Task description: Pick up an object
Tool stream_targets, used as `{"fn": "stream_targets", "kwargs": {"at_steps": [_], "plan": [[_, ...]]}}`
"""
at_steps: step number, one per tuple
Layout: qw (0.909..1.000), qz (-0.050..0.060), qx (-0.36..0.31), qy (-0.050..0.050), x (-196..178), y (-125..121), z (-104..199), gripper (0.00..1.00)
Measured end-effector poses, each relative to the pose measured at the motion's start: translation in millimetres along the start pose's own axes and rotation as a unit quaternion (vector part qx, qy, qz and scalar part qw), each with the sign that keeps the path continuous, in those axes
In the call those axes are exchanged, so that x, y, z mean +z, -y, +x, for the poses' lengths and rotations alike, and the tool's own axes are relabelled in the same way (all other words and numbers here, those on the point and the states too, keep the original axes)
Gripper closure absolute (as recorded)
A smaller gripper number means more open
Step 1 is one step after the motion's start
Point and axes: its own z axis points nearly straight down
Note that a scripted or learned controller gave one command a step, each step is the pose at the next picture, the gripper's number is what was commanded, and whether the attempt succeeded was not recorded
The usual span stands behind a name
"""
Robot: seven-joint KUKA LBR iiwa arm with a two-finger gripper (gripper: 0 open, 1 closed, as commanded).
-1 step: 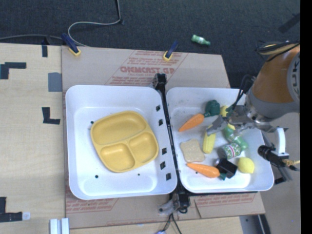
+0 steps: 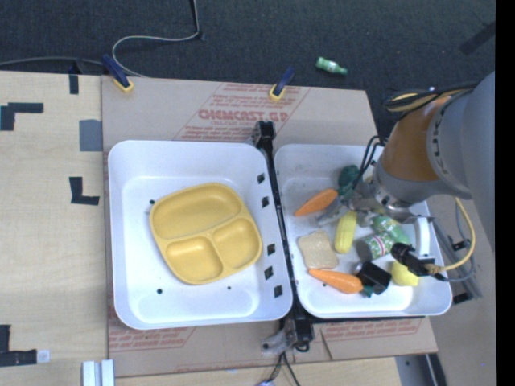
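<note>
Gripper point(image 2: 368, 209) sits low in right shallow white bin point(image 2: 434, 302) beside yellow toy corn cob point(image 2: 344, 232), grip state untellable; next needs closing and lifting.

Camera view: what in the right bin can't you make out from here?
- Gripper: the arm's wrist covers it in the camera view; finger state unreadable.
- Green item beside the wrist: partly hidden, identity unclear.
- Green-white item under the wrist: too small to identify.
- Black object near the carrot: shape indistinct.

Dark carpet point(image 2: 241, 22) — cardboard sheet point(image 2: 233, 111) on wooden bench point(image 2: 40, 232).
</note>
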Motion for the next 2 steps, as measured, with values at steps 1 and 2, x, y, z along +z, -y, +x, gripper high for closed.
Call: {"fn": "stream_targets", "kwargs": {"at_steps": [1,2], "plan": [[1.0,0.0,0.0,0.001,-9,0,-1,1.0],[1.0,0.002,0.0,-0.001,-98,-14,65,1.0]]}}
